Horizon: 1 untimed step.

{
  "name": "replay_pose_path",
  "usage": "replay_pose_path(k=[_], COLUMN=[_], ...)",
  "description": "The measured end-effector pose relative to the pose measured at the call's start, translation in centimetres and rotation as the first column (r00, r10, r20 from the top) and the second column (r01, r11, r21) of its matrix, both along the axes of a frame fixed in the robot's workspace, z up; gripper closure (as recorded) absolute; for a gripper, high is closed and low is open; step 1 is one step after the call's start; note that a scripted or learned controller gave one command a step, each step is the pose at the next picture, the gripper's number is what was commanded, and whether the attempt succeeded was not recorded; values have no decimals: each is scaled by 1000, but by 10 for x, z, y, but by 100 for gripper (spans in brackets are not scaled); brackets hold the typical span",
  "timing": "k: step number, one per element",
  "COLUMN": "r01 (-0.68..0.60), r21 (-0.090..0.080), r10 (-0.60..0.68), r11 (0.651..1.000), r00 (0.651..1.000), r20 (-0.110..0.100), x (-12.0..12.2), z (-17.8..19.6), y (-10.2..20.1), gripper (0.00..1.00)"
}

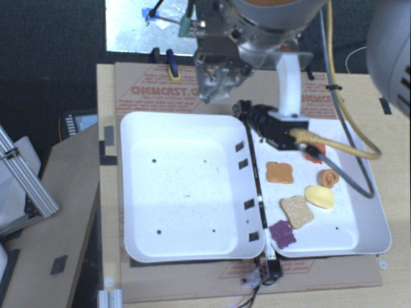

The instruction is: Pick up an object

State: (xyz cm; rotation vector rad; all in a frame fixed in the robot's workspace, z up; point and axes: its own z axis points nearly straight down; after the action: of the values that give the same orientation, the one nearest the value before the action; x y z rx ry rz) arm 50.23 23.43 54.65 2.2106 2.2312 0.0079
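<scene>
Overhead: arm raised above the bins, pick not yet made

Seen from above at a slant, two shallow white plastic bins sit side by side on a cardboard sheet over the tabletop (106,95). The left bin (138,191), centre-left of the frame, has small dark marks on its floor. The right bin (359,226), at lower right, carries the candidate objects grouped toward its lower middle: an orange toast-shaped slab (279,172), a small round orange-brown ring-like piece (329,178), a pale yellow rounded lump (319,197), a tan bread-slice shape (297,212) and a purple crumpled piece (282,234) near the divider between the bins. The tan slice lies just beside the yellow lump and the purple piece; whether they touch cannot be told.

The grey arm with its orange band enters at the top of the frame, and the two-finger gripper (215,88) hangs at upper centre, above the cardboard just beyond the far rim of the left bin. Whether the jaws are apart or together cannot be told, as they are blurred and seen end-on. Nothing is visible between them.

Judged progress: the task is at its start. All five objects rest in the right bin, well apart from the gripper. Choosing one, travelling over it, descending, closing and lifting all remain.
</scene>
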Motion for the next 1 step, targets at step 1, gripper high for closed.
replay_pose_path(k=[1], r01=[-2], r21=[0], r10=[2], r11=[1000], r00=[1000], r20=[-1], x=[0], z=[0], y=[0], gripper=[0])
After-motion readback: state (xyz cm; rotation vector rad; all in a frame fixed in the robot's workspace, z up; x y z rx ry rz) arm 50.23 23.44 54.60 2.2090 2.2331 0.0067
